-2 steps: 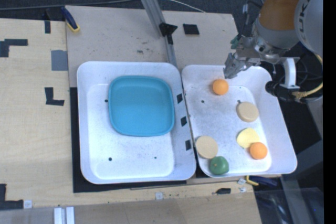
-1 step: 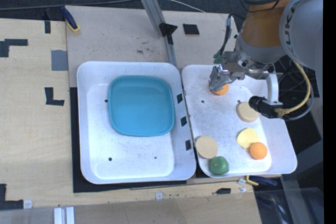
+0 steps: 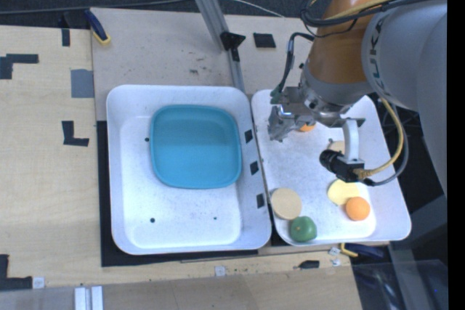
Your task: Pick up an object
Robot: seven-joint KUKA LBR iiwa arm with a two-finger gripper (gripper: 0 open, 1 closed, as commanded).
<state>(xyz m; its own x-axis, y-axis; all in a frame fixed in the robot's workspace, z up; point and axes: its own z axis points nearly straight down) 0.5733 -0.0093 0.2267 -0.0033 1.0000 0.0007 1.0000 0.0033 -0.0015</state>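
I can't tell how my gripper (image 3: 280, 128) stands, low in the right bin (image 3: 385, 229), and closing here could miss the small orange piece (image 3: 306, 127) beside it.

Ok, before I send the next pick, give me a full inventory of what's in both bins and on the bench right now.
Left bin: one, white, left half of the bench.
Blue tray: one, light blue, lying flat in the left bin.
Right bin: one, white, beside the left bin.
Tan disc: one, beige, right bin's near edge.
Green ball: one, green, just in front of the tan disc.
Yellow piece: one, pale yellow, right bin's near right.
Orange ball: one, orange, touching the yellow piece.
Small orange item: one, mostly hidden under the wrist.
Arm: one, grey with orange band, over the right bin.
Gripper: one, metal, low over the right bin's far left.
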